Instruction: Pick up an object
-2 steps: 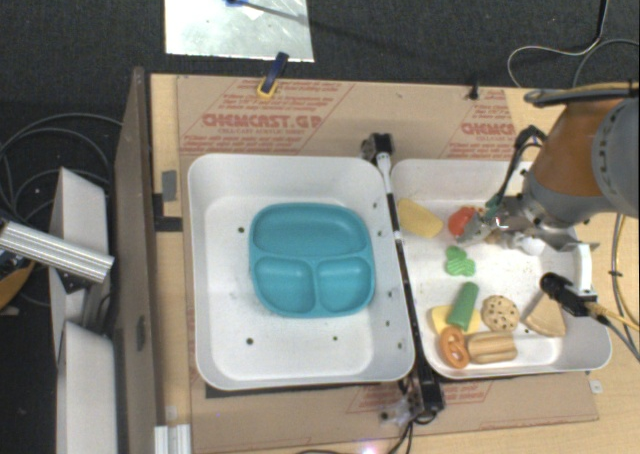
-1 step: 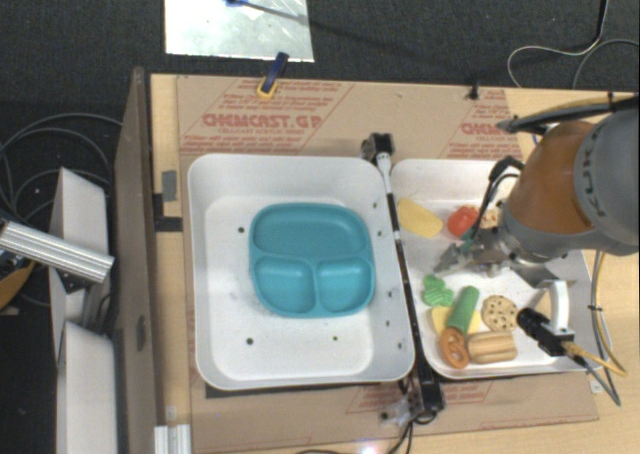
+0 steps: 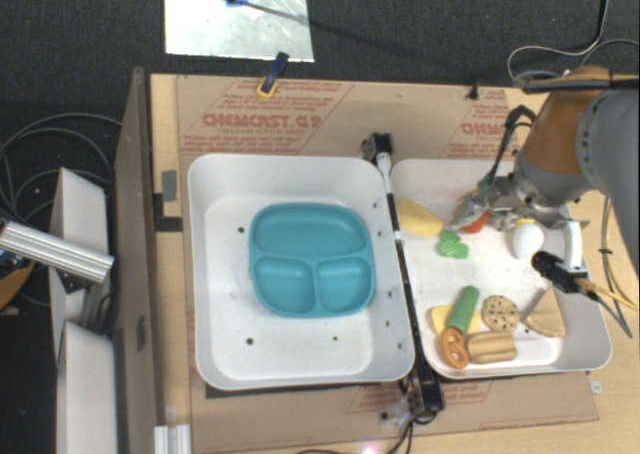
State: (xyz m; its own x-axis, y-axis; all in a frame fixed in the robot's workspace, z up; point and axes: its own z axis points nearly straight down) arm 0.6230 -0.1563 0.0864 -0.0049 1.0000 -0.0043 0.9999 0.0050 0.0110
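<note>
My gripper [image 3: 476, 210] hangs low over the back part of the right bin [image 3: 590, 347], reaching in from the right. A small red piece [image 3: 473, 226] lies right at its tip, and I cannot tell whether it is held. Just left of it are a yellow toy fruit [image 3: 420, 219] and a small green piece [image 3: 453, 245]. A white egg [image 3: 525, 239] sits to the right, under the wrist. Near the front lie a green cucumber [image 3: 463, 307], a round cookie [image 3: 499, 313], a pretzel [image 3: 453, 347], a tan bread roll [image 3: 490, 347] and a bread slice [image 3: 546, 321].
The left bin [image 3: 215, 242] holds a teal divided plate [image 3: 311, 259]. A ridge where the bin walls meet [image 3: 397, 252] separates the two bins. Cardboard [image 3: 300, 112] lies under both bins, and cables run along the right edge.
</note>
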